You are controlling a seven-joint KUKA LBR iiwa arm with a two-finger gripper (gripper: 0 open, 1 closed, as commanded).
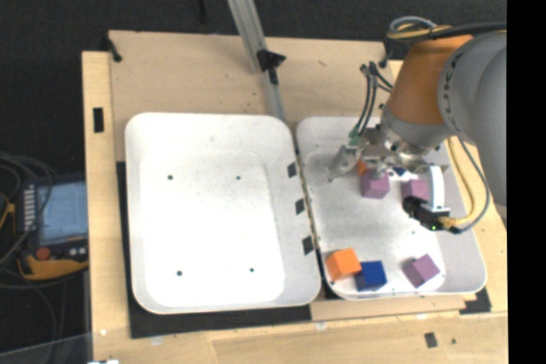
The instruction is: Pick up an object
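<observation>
- My gripper (pixel 381 162) hangs low over the right bin (pixel 317 141), in its upper half, with my orange wrist band directly above.
- A purple block (pixel 374 184) sits right under my tool head, touching or nearly so; whether it is actually between my fingers I cannot tell, nor whether they are spread or pressed together — my own wrist hides them.
- That block looks roughly cubic, so it has no clear long axis; its faces sit slightly turned against the bin's walls.
- A second pinkish block (pixel 420 188) lies just to its right, partly behind my cabling.
- Along the near rim lie three more — an orange block (pixel 343 262), a blue block (pixel 372 275) touching it, and a purple cube (pixel 421 269) a little apart.
- No writing is readable on any block.
- Open floor lies in the right bin's middle; the left bin (pixel 213 209) has a wide white floor.
</observation>
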